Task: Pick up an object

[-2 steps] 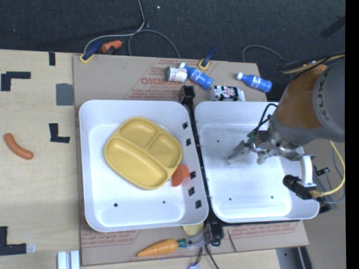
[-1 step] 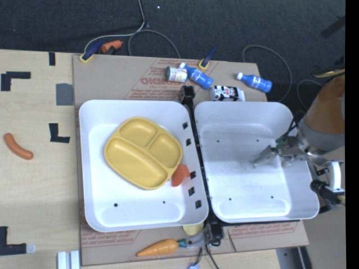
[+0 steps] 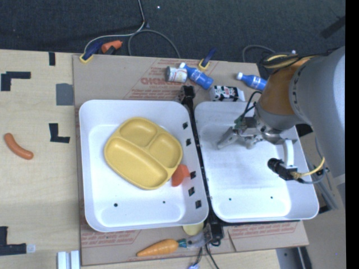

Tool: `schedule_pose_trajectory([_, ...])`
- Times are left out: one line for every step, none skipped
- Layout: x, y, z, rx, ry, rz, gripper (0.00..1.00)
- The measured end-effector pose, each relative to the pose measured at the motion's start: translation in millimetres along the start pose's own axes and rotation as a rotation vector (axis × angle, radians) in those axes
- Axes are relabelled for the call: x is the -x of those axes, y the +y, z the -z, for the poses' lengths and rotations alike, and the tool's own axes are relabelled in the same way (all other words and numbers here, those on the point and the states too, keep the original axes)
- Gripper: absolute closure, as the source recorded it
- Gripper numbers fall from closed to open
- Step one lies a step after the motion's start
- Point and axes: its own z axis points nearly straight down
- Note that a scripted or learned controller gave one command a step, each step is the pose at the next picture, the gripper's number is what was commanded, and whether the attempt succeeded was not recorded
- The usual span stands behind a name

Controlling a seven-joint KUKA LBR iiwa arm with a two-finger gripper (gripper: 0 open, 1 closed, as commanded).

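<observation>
My gripper [image 3: 240, 141] hangs low over the upper left part of the right white bin [image 3: 252, 203], its grey fingers spread open with nothing between them. The left white bin [image 3: 92, 200] holds a yellow divided plate [image 3: 143, 152]. A small orange-red piece [image 3: 179, 176] lies against the plate's right edge, well to the left of the gripper and across the divider between the bins.
Outside the bins lie a toy carrot [image 3: 159, 247] at the front, a sausage [image 3: 18, 146] far left, and blue-and-white bottles [image 3: 190, 74] and a small black-and-white box [image 3: 227, 93] behind. The grey arm [image 3: 314, 88] covers the right bin's upper right.
</observation>
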Motion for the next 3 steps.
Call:
schedule_pose_trajectory([-44,64,1,-0.006,-0.004,0.001,0.0])
schedule_pose_trajectory([73,60,15,-0.002,-0.002,-0.015,0.0])
schedule_pose_trajectory([31,-35,3,0.003,-0.001,-0.009,0.0])
